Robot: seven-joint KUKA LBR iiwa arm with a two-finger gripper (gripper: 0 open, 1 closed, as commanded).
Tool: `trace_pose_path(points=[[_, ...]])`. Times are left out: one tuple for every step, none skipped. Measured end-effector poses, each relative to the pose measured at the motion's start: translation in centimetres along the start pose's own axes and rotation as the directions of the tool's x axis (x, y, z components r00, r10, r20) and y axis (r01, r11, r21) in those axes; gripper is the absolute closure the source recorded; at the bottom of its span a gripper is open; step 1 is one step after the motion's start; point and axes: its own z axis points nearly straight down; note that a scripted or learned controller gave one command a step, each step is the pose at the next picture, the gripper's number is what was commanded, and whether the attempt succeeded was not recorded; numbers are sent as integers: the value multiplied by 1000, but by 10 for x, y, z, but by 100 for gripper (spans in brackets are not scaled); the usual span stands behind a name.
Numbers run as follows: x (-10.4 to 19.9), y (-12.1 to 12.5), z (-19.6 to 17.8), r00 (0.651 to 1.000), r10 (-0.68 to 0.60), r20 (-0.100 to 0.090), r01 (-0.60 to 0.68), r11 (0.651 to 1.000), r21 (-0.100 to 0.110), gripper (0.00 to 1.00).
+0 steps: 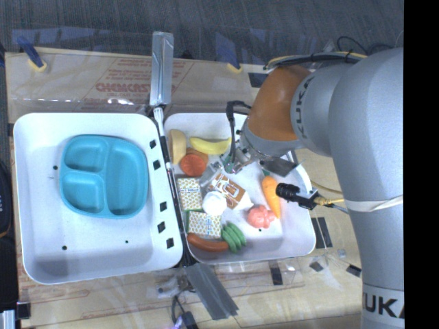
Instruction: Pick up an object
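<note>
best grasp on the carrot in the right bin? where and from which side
Grip the carrot across its thick orange middle, coming straight down from above. It lies flat, lengthwise toward the bin's near edge, with bare floor along its right flank. A pink toy sits close to its lower left, so closing across the upper half looks safer.

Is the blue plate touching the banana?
Apart. The camera view shows the blue plate in the left bin and the banana in the right bin, with the bin walls between them.

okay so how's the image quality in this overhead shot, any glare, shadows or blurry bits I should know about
Camera view: even, soft lighting; a dim shadow in the left bin's lower-left corner; faint glare on the clear sheet behind the bins; the blue tray reads crisp, while the gripper amid the toy food is small and muddled.
</note>
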Motion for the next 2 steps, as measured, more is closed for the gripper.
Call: trace_pose_path(points=[[2, 1, -9, 1000, -4, -6, 4, 1000, 0, 100], [26, 41, -97, 955, 298, -13, -298, 955, 6, 100]])
